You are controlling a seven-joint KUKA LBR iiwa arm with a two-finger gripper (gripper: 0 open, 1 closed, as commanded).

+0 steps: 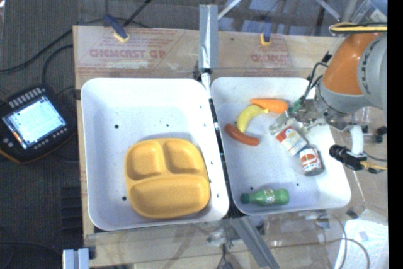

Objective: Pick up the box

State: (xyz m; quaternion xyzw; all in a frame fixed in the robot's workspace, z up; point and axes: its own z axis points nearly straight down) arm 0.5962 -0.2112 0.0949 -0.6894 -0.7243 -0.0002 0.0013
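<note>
White plastic bins sit side by side on the bench. The left bin (101, 110) holds a yellow tray (167, 177) with three compartments, toward its 5 o'clock corner. The right bin (337, 189) holds the rest. A carrot (269, 104) lies at 12 o'clock, with a banana (248, 117) touching its left end and a sausage (242, 135) just below the banana, at 9 o'clock. A green bottle (267, 197) lies on its side at 6 o'clock. The box (290, 139), white with red print, lies near the bin's middle, and a small can (310, 160) lies just beside it at its 4 o'clock. The arm's orange band (343, 72) shows at 2 o'clock, and the gripper (296, 115) hangs just above the box at its 12 o'clock; whether the claw is wide or narrow cannot be told, and nothing shows between its tips.
</note>
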